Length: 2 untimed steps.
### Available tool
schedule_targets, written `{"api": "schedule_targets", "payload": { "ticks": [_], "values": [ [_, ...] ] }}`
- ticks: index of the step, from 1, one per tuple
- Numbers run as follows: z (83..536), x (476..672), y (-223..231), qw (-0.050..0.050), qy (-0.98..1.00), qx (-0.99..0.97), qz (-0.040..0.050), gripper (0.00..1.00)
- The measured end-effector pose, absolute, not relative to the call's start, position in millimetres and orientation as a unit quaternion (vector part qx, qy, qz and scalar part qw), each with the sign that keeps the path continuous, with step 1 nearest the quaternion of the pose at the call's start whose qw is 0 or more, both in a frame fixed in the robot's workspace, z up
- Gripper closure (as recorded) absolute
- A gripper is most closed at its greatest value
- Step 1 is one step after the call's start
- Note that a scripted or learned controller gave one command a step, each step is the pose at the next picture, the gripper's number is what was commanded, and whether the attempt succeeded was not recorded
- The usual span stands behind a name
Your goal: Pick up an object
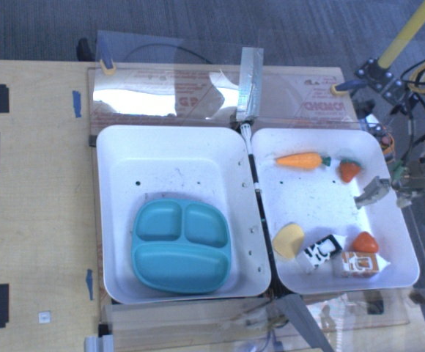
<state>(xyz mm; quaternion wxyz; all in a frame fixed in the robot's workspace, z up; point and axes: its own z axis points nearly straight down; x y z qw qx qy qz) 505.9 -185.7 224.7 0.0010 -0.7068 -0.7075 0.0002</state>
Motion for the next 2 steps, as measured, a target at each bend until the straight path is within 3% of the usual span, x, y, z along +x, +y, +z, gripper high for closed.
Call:
{"api": "schedule_targets", "payload": {
  "ticks": [1, 2],
  "values": [
    [108.5, 481.8, -186.0, -0.001, -0.715, -0.699, -0.0004, 0.00],
    [118.0, 482.4, -186.1, -0.002, -0.714, -0.700, -0.0007, 1.00]
  ]
}}
